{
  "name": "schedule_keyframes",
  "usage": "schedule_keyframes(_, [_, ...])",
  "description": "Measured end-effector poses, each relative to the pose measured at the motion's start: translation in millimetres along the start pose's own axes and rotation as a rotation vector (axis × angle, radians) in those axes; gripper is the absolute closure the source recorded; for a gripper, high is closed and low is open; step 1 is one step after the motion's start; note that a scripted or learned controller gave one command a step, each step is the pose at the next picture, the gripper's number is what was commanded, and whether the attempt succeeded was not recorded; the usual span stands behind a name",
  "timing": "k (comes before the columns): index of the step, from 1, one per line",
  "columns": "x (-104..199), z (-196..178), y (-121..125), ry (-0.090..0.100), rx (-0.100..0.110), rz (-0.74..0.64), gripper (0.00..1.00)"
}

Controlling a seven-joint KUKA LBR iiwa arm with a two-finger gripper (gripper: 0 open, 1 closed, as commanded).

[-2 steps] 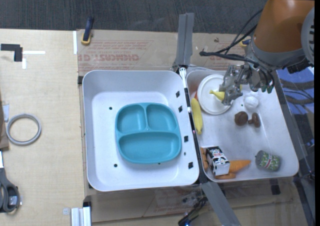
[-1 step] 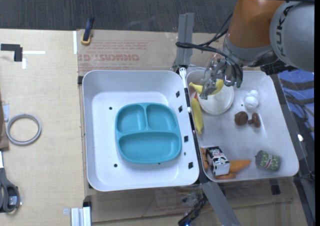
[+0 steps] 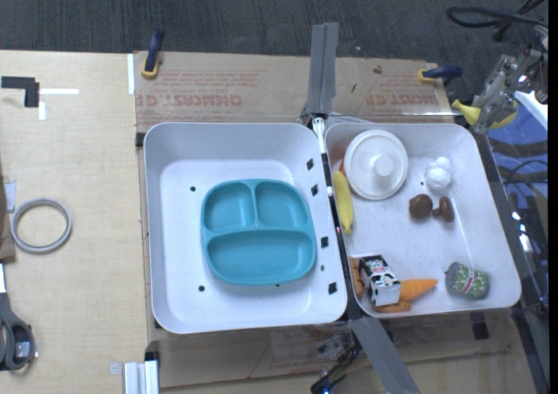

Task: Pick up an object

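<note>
**Inspector:** Status of the end effector [image 3: 510, 78]?

**Assistant:** It sits at the upper right, beyond the far right corner of the right bin [image 3: 488, 209], raised clear of the contents. I cannot tell how far it is open, and nothing is visibly in its hold. My reading is that it is parked off the bins so the camera sees both unobstructed.

**Inspector:** Candidate objects?

**Assistant:** All in the right bin, below and to the left of the end effector. Nearest are the white ball [image 3: 438, 176] and the white lidded bowl [image 3: 376, 165]. Further down, two brown pieces [image 3: 431, 207] lie touching. At the near edge sit a green packet [image 3: 467, 281], an orange carrot [image 3: 417, 288] and a small patterned box [image 3: 377, 277], the box and carrot touching. A yellow banana [image 3: 343, 200] lies against the dividing wall.

**Inspector:** Obstructions?

**Assistant:** The banana hugs the wall, which in my judgement leaves little room to grasp it. The box and carrot crowd each other. The ball and packet stand apart and look the easiest picks.

**Inspector:** Surroundings?

**Assistant:** The left bin [image 3: 166, 209], far left of the end effector, holds a teal divided plate [image 3: 258, 232]. A grey tape ring [image 3: 39, 225] lies on the table [image 3: 70, 157] beyond it.
</note>
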State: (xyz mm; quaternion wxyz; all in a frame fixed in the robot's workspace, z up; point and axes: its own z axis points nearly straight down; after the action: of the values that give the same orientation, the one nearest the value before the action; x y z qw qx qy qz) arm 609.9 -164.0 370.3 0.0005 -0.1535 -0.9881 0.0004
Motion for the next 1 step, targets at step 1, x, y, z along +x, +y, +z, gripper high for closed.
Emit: schedule_keyframes(1, [37.6,108.8,39.6,0.003,0.000,0.041,1.00])
